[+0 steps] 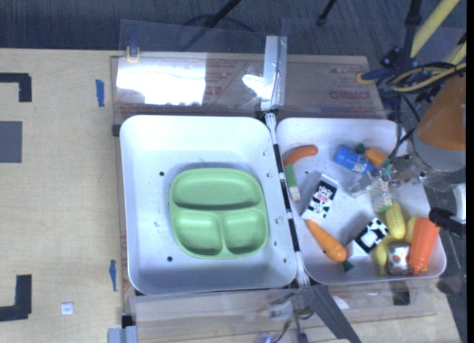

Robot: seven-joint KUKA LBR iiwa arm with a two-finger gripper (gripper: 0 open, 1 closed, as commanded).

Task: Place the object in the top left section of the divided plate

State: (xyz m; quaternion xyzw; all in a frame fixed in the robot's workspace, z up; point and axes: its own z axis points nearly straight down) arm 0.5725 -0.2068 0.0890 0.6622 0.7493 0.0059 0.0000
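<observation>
Camera view shows the green plate [218,212] lying bare in the left bin [141,149], its wide section on the far side. Every toy sits right of the plate, in the right bin [326,130]: a carrot [326,239], a sausage [299,154], a blue block [349,158], cow-print pieces [321,200]. The fingers [379,180] hang low over the clutter beside that blue block, probably to pick something; whether they are apart or hold anything, I cannot tell.

Colours in the two white bins

The plate [218,212] is pale green. Right of it: an orange sausage [299,154], an orange carrot [326,240], two black-and-white cow-patterned blocks [321,198], a blue toy [348,159], a yellow corn [395,221].
</observation>
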